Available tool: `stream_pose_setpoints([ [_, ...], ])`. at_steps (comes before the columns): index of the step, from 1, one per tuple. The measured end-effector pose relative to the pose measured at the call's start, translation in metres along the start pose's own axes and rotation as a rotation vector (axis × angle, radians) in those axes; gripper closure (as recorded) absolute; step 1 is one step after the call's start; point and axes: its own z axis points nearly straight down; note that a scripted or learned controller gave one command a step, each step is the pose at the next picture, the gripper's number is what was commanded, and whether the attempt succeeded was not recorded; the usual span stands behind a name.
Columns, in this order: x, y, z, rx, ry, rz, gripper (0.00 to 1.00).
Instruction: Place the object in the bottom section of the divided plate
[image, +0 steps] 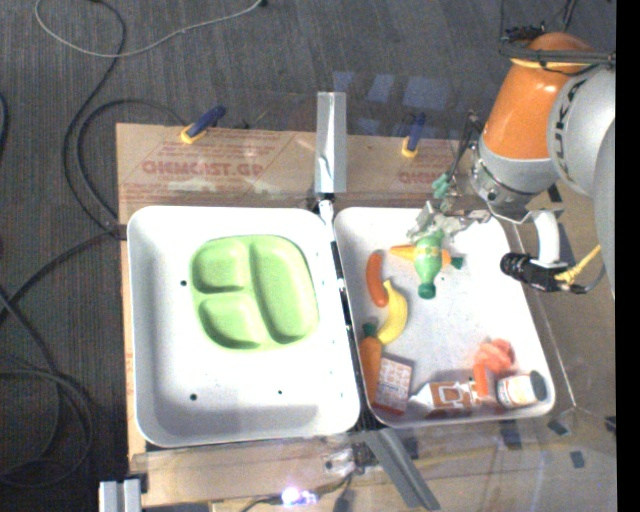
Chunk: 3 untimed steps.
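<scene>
Bottle (480, 391) lying flat, green divided plate (256, 291), three sections, left bin (160, 400)

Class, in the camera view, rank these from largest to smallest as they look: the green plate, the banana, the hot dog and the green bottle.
1. Green plate, far the largest.
2. Banana.
3. Hot dog and green bottle: they look alike in size, and the gripper over the bottle covers part of it, so no ranking.

Green plate (256, 292) in white left bin (160, 400); yellow banana (394, 314), orange carrot (371, 364), green bottle (428, 262) in white right bin (520, 320).
</scene>
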Motion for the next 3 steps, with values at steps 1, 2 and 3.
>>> stream_pose_setpoints([
  [1, 0.064, 0.005, 0.035, -0.001, 0.005, -0.112, 1.00],
  [2, 0.116, 0.023, 0.042, -0.004, 0.006, -0.519, 1.00],
  [3, 0.116, 0.023, 0.042, -0.005, 0.007, -0.519, 0.00],
])
